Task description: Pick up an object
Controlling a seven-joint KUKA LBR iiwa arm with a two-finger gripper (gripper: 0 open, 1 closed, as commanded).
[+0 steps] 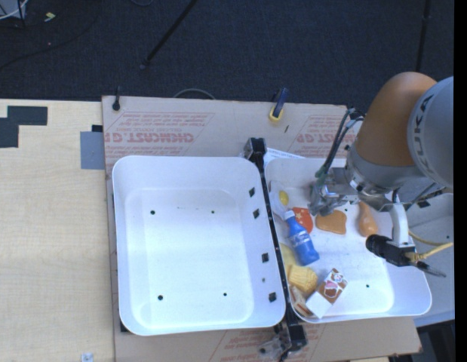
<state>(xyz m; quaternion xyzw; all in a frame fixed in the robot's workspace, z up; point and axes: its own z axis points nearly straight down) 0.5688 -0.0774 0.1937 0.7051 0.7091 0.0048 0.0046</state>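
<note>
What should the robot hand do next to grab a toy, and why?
Probably lower a little onto the orange wedge-shaped toy. The gripper sits in the right white bin just up-left of that toy, closer to it than to the blue bottle. Whether it holds anything cannot be told.

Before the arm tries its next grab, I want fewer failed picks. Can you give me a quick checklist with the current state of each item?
1. Claw over the right bin: ok.
2. Claw open or shut: cannot tell.
3. Object between the fingers: cannot tell.
4. Nearby target: ok, an orange piece lies just beside the claw.
5. Blue bottle free to grab: not ok, it lies close to the bin wall among other items.
6. Left bin ready for a drop: ok.
</note>
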